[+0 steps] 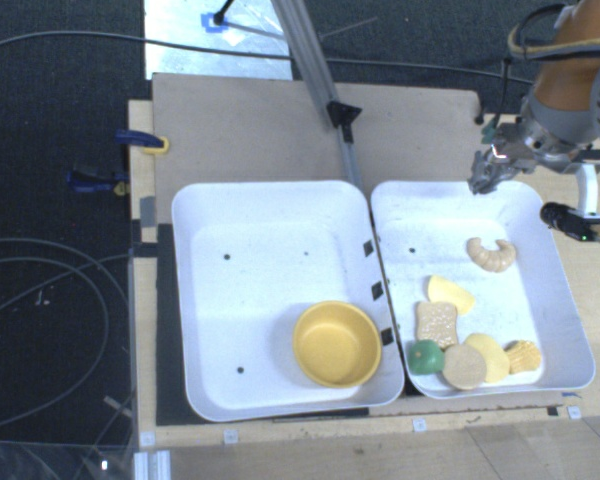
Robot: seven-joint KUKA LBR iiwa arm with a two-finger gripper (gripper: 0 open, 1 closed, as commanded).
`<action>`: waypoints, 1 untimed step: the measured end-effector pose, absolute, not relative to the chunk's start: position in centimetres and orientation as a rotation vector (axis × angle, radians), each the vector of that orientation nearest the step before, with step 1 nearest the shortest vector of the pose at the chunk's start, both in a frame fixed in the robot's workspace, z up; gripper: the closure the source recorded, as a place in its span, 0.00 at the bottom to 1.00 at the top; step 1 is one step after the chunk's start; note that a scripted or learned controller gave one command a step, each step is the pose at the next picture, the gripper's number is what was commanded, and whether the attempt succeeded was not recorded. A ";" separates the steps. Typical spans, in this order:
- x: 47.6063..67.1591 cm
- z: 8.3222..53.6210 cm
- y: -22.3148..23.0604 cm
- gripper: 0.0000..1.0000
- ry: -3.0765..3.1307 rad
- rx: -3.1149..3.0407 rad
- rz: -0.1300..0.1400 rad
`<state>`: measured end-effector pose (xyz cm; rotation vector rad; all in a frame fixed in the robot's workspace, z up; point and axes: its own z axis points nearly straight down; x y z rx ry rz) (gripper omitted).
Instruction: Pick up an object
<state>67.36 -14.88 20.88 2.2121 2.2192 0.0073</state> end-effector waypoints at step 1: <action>67.0 25.6 -14.6 1.00 2.225 2.208 0.007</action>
